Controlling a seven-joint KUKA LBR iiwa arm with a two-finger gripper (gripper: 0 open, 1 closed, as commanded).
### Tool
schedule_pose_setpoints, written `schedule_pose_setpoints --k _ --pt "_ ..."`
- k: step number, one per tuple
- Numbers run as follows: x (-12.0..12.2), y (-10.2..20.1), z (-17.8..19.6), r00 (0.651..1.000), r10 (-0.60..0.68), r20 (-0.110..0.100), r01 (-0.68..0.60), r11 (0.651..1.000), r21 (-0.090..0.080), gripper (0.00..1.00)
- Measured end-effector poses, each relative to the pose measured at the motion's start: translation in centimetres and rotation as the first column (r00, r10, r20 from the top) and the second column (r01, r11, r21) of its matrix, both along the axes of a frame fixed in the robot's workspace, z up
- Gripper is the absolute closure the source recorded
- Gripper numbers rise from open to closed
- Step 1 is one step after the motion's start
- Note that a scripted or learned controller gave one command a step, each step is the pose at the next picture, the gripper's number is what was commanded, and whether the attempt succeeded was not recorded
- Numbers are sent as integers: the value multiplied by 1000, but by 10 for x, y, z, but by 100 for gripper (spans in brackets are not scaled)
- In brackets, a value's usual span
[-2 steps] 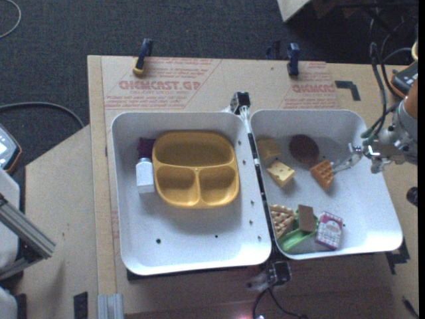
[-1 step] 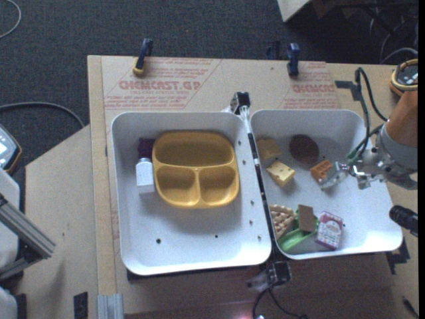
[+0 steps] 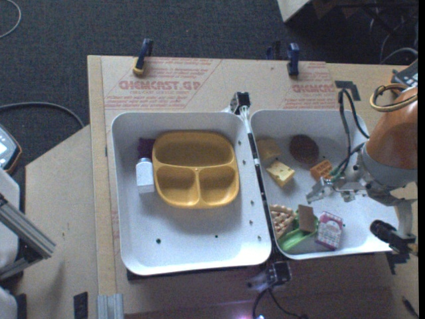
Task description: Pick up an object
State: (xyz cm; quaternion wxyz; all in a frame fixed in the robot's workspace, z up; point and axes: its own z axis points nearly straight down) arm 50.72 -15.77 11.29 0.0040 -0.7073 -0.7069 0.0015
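Observation:
My gripper [image 3: 325, 190] hangs over the middle of the right bin [image 3: 362, 128], reaching in from the right. Just above it lies a small orange piece [image 3: 321, 170], and a yellow cheese wedge [image 3: 281, 173] sits to its left. A dark brown round patty [image 3: 304, 149] and a tan bread piece [image 3: 269, 149] lie toward the bin's far side. Below the gripper, near the front wall, are a pink box [image 3: 329, 230], a brown card [image 3: 306, 218], a waffle-like piece [image 3: 282, 216] and a green item [image 3: 294, 240]. I see nothing held in the gripper.
The left bin [image 3: 126, 238] holds a yellow divided tray [image 3: 196, 168], a small white bottle [image 3: 145, 176] and a purple item [image 3: 146, 145] at the tray's left. A black divider rail [image 3: 255, 171] separates the bins. Clamps [image 3: 142, 56] hold the board at the back.

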Motion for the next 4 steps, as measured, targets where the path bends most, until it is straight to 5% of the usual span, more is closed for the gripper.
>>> schedule_pose_setpoints --k 1,2,4 --pt "0 1 -30 1000 0 4 0 1000 -1 0" --pt "0 0 -18 1000 -1 9 2 1000 -4 100" --pt "5 -4 88 1000 2 15 -2 1000 -6 100"
